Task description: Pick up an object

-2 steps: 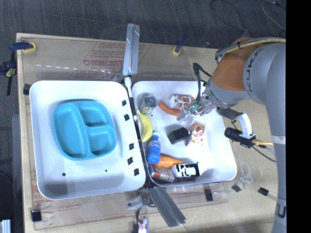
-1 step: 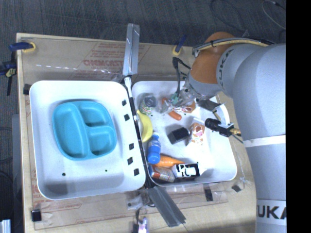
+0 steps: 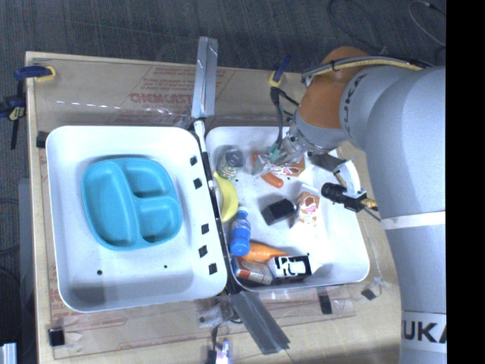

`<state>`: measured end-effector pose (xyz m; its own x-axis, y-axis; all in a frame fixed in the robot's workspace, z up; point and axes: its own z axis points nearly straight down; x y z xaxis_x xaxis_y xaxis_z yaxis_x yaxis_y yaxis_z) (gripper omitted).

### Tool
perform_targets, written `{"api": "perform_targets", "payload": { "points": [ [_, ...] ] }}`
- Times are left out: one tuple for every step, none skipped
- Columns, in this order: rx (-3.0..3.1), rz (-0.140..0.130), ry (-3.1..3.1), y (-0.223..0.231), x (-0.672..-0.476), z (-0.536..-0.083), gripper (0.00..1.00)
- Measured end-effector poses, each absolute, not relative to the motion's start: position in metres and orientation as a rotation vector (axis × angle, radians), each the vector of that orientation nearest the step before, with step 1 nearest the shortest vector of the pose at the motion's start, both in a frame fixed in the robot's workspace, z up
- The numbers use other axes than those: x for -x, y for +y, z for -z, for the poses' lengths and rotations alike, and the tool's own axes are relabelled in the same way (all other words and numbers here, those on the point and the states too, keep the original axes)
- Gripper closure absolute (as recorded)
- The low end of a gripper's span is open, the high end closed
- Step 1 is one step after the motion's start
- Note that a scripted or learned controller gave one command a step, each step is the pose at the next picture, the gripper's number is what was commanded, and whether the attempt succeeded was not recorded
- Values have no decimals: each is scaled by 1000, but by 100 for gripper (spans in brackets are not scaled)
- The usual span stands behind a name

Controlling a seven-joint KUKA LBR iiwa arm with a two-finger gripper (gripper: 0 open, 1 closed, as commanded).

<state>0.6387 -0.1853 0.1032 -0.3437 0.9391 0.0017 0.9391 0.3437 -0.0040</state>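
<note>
We found the gripper (image 3: 282, 153) lowered into the far part of the right bin (image 3: 350, 262), its tip down among a small heap of crinkled, foil-like wrappers (image 3: 292, 167) and a short orange piece (image 3: 273, 178). Whether the fingers were open or closed we could not tell; the wrist and clutter hid them, and nothing showed clearly between them. We judged the pick to be at its reach-and-close stage, aimed at that heap, probably because loose packets offer an edge to pinch.

The rest of the candidates lay in the same bin. A yellow, smooth, curved thing (image 3: 226, 196) and a blue bottle (image 3: 240, 232) leaned against the bin's left wall, likely having slid down its slope. A matte black block (image 3: 278, 210) sat near the middle, a printed packet (image 3: 308, 205) just beside it. An orange carrot-like shape (image 3: 265, 252) and a black-and-white box (image 3: 292, 266) rested along the near edge.

The left bin (image 3: 68, 149) carried a glossy blue compartment tray (image 3: 132, 201), well apart from the arm.
</note>
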Motion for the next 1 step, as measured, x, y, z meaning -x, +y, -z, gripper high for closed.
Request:
{"api": "perform_targets", "payload": {
  "points": [
    [2194, -3, -2247, -176, -654, -203, 100]
  ]
}}
